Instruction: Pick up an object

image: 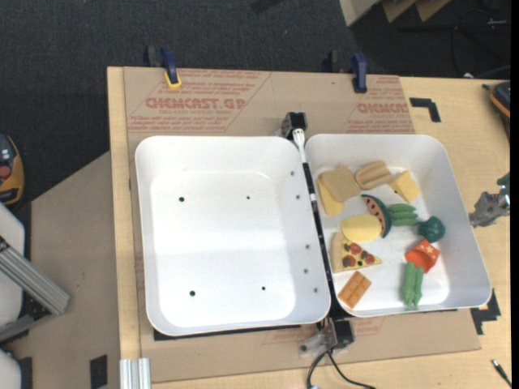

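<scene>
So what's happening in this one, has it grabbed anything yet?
Not yet. The gripper sits at the right edge of the view, just outside the right bin, with nothing visibly held. All the toy food lies in that bin: bread slices, a watermelon slice, a pizza slice, a cracker, a green bean pod and a few more. The left bin has no items in it. The pick looks still to come.
</scene>
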`<state>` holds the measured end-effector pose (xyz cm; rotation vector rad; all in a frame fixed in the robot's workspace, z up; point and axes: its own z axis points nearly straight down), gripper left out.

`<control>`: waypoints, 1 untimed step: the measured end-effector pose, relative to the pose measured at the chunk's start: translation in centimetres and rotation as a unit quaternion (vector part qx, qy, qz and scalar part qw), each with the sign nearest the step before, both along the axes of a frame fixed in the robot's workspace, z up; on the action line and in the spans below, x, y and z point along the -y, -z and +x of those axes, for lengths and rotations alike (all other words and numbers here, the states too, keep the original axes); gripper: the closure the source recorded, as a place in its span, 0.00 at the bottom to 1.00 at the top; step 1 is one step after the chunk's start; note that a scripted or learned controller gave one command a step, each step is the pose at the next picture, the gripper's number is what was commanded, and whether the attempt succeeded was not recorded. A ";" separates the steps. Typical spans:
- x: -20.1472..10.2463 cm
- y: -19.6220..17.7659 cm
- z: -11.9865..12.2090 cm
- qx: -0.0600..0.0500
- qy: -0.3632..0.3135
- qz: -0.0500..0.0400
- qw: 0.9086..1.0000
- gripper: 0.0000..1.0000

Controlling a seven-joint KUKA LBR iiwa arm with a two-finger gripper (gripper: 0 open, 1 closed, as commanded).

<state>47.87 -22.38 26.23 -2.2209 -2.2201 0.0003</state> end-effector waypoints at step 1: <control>0.0 0.8 1.6 0.001 -0.001 -0.001 1.000 1.00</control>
